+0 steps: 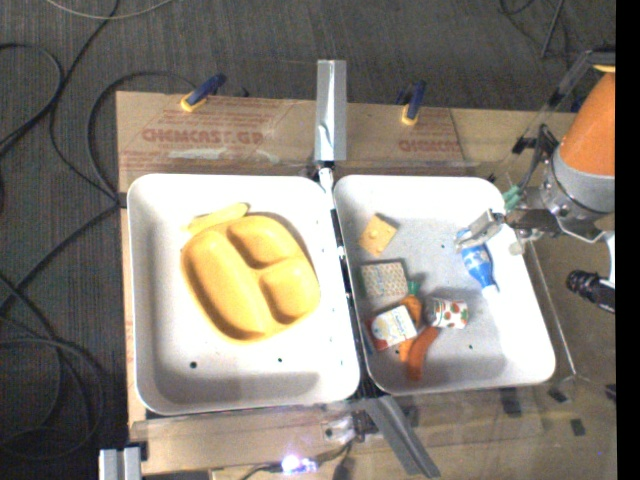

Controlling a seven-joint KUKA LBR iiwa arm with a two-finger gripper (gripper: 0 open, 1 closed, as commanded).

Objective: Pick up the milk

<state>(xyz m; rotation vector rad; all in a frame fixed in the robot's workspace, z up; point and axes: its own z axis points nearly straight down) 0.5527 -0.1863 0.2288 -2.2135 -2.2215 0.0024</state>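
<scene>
**Arm at right bin, milk carton lying among clutter**

- 2 shallow white bins side by side on the bench. Left bin (pixel 150 368) carries a yellow divided plate (pixel 250 273), 3 compartments, with a yellow banana-like piece (pixel 215 217) at its upper-left edge.
- Right bin (pixel 520 363) holds the small items. Milk carton (pixel 394 327): small, white with a red label, lying near the bin's lower-left area, just below a grey ridged sponge-like square (pixel 384 280).
- An orange carrot (pixel 420 348) lies touching the carton's right side, running down toward the bin's front wall.
- A small can with a red and green label (pixel 447 313) sits on its side just right of the carton.
- A yellow cracker-like square (pixel 378 234) lies near the upper left of the same bin, apart from the rest.
- Gripper (pixel 480 233) enters from the right, over the bin's upper-right part, well apart from the milk.
- A blue and white bottle (pixel 480 266) lies directly under the fingertips; contact unclear. Jaw state: cannot tell from this slant.
- Arm's orange band (pixel 598 128) shows at the right edge.
</scene>
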